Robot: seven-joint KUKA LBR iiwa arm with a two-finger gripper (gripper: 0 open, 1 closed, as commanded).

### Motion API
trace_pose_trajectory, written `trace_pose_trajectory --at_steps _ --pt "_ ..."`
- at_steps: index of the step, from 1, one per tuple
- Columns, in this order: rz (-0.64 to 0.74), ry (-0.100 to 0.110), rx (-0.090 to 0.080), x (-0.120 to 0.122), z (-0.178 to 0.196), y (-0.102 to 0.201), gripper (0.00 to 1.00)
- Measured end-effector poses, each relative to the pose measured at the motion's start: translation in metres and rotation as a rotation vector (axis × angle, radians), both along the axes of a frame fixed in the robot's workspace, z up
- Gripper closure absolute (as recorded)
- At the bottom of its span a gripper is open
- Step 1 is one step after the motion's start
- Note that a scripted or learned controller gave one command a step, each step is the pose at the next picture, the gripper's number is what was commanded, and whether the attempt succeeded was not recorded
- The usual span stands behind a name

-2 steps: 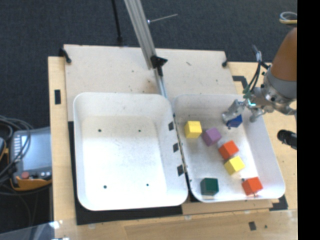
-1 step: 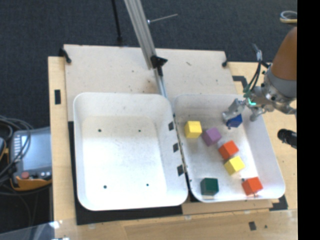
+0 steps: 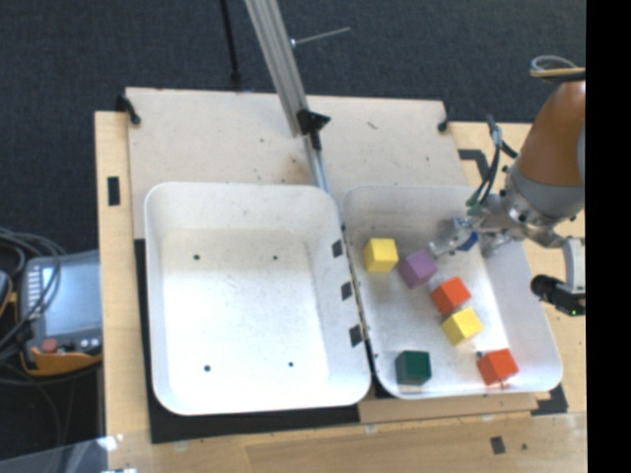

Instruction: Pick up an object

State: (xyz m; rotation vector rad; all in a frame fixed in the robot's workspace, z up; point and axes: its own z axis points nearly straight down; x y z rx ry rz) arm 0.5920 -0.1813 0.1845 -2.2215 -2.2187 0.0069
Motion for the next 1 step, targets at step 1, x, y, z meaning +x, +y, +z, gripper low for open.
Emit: trace_pose_trajectory --at_steps 1 --pt "-0.003 -0.009 0.001 0.0019 -0.0558 0.0053 0.0"
